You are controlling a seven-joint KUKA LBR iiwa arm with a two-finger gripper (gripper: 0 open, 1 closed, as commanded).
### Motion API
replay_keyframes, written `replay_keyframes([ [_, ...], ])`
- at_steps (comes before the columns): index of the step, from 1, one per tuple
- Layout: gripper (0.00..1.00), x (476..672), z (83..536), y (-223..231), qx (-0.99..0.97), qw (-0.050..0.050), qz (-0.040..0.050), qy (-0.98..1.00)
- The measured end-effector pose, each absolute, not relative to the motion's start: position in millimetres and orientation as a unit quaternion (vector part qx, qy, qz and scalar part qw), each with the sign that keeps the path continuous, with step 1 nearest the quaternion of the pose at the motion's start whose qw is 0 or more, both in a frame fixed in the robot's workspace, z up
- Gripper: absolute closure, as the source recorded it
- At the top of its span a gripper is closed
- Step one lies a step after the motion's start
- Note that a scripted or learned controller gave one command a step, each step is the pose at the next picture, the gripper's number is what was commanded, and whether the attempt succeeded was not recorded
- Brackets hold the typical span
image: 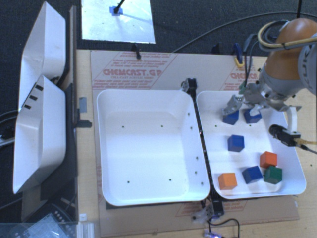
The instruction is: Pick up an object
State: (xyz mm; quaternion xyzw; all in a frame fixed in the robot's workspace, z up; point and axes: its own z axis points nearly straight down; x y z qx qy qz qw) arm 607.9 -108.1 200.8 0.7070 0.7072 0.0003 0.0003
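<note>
Grey with an orange band, the arm reaches in from the view's right, and the gripper [242, 108] hangs low over the far part of the right bin [297, 186]. Its two fingers stand apart, with bare white bin floor between them and nothing clamped. Each fingertip ends right at a small block. The inner blue cube [230, 118] is at the finger toward the wall between the bins. The outer blue cube [253, 116] is at the other finger. Whether the tips touch the cubes cannot be told.

Nearer the camera, the middle blue cube [236, 143] sits alone on the bin floor, apart from the gripper. Along the bin's near edge lie an orange cube [227, 180] and the near blue cube [252, 174]. A dark green cube [273, 175] sits just beside that blue one, and a red-orange cube [268, 158] sits just behind the green.

The left bin [101, 133] lies alongside the right one. Both rest on a pale sheet with red lettering [131, 72].
</note>
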Motion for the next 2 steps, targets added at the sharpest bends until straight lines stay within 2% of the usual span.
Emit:
replay_keyframes([
  [1,0.00,612.9,81,-158,0.708,-0.003,-0.0025,0.706],
  [2,0.00,578.8,87,-111,0.706,0.000,0.0004,0.708],
])
